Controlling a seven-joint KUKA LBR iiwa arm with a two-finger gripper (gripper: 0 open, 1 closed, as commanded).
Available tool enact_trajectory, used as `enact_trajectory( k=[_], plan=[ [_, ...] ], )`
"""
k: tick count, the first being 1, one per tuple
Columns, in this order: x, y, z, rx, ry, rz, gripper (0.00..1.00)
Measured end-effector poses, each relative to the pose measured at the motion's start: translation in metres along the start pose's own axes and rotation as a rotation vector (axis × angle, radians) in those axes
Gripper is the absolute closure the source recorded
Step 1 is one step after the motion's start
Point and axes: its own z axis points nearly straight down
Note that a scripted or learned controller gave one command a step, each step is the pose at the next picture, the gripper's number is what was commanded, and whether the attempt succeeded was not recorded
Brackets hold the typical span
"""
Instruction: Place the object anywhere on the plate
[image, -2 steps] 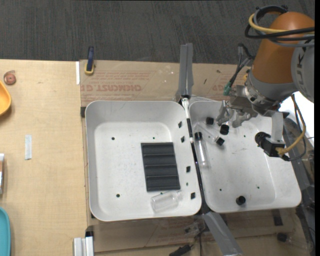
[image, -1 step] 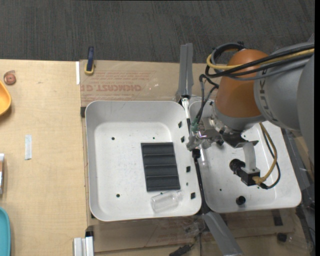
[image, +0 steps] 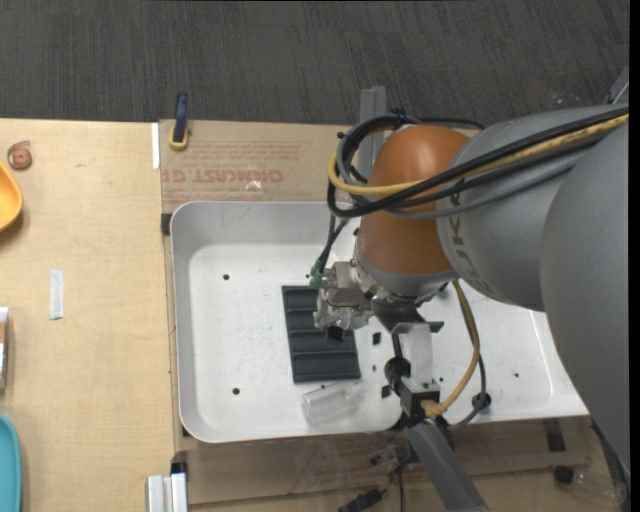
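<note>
the hand (image: 337, 312) hangs over the far right part of the black ribbed plate (image: 322, 345) in the bin (image: 200, 300); whether it grips anything i cannot tell. a clear cup (image: 332, 403) lies just near of the plate, long axis left-right.

— Where does the camera sit?

— Fixed above the bench (image: 80, 250), looking down at a slant. The far edge of the scene, a strip of dark floor (image: 200, 50), runs along the top.

— How close?

— Close enough that one white bin (image: 210, 300) takes up the middle, its near rim just inside the bottom edge.

— And the arm?

— The grey arm (image: 560, 220) comes in from the right, its orange band (image: 415, 200) bulking large and covering the bin's right part.
</note>
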Motion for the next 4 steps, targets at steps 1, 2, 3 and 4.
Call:
enact_trajectory(
  k=[1,2,3,4],
  plan=[
    [-0.001,0.039,-0.11,-0.002,-0.001,-0.314,1.0],
    [0.045,0.019,-0.072,-0.001,-0.001,-0.618,1.0],
    [0.071,0.067,-0.024,-0.003,-0.001,-0.915,1.0],
    [0.071,0.067,-0.024,-0.003,-0.001,-0.915,0.0]
  ],
)
